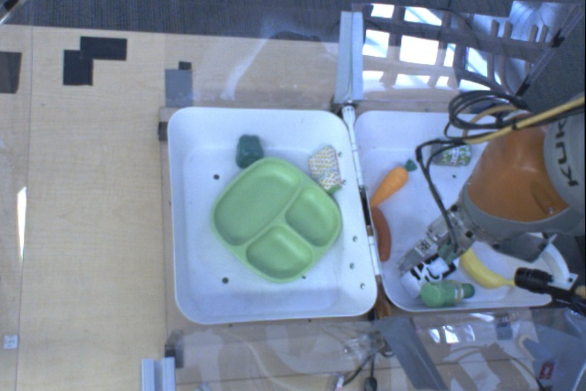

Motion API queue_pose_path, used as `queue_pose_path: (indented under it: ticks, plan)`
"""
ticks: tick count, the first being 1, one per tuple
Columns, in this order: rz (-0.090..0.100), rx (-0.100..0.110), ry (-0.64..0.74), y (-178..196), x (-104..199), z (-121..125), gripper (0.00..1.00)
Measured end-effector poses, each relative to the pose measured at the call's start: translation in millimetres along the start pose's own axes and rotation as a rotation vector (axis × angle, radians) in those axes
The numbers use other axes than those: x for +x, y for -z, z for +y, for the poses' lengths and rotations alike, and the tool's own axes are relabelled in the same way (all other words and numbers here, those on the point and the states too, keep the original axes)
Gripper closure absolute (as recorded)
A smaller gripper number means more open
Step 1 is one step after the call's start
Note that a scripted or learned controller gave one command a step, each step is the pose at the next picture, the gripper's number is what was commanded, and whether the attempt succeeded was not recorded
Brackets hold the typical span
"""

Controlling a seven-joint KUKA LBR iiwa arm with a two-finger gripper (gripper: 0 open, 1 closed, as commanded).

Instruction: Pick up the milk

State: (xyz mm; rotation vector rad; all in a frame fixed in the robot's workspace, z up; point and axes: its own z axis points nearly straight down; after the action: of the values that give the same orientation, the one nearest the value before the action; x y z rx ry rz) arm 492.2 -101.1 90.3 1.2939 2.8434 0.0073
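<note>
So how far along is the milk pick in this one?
Done: the arm has reached into the right bin, with the gripper low over the black-and-white milk beside the banana. In hand: nothing visibly held. Left: grasping and lifting the milk.

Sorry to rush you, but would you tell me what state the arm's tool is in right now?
Tool: low in the right bin, over a black-and-white item that may be the milk; open or closed cannot be told.

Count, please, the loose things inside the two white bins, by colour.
Green: 3 - divided plate, dark green piece, green bottle
Orange: 1 - carrot
Red-brown: 1 - sausage
Yellow: 1 - banana
Patterned: 1 - pouch
Total: 7
</note>
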Motion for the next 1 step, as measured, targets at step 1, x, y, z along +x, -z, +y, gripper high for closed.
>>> queue_pose_path:
  ticks: [1]
  plan:
    - [-0.003,-0.006,0.001,12.0,-1.0,3.3,1.00]
